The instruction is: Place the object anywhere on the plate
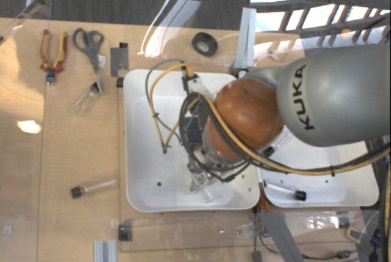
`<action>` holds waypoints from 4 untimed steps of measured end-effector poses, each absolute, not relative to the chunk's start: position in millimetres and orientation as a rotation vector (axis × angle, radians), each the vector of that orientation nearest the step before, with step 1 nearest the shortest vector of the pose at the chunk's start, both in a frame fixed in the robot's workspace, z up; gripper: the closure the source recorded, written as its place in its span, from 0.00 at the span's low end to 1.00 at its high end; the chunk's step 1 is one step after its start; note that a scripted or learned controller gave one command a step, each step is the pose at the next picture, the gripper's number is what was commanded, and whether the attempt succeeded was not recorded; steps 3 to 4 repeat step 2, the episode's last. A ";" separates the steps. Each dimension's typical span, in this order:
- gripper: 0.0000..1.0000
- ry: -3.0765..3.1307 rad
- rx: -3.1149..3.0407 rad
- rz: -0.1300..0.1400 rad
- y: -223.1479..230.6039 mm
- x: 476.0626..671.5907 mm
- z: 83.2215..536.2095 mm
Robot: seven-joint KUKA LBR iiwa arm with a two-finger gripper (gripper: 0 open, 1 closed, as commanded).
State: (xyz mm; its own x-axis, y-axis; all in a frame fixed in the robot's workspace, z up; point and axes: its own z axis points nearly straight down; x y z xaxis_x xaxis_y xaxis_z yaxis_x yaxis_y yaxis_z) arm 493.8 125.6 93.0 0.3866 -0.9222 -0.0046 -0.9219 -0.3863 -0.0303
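Observation:
My gripper (199,180) hangs low over the left bin (142,151), near its front middle, under the orange wrist band (244,117). The wrist and its cables hide most of it, and I cannot make out anything held in it. A small dark speck (159,182) lies on the bin floor to the gripper's left. In the right bin (360,193) a thin white tube with a black cap (290,194) lies near the front left corner. The grey arm covers most of the right bin's floor.
On the bench left of the bins lie red-handled pliers (50,56), grey scissors (90,47), a clear vial (93,187) and a black tape roll (204,44). Yellow and black cables (160,102) loop over the left bin's back half.

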 end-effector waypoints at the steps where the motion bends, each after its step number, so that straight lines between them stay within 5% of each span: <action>1: 1.00 1.035 -2.947 -0.015 134.7 496.7 91.8; 2: 0.00 1.038 -2.948 -0.017 133.0 497.2 91.1; 4: 0.00 1.038 -2.948 -0.017 133.0 497.2 91.1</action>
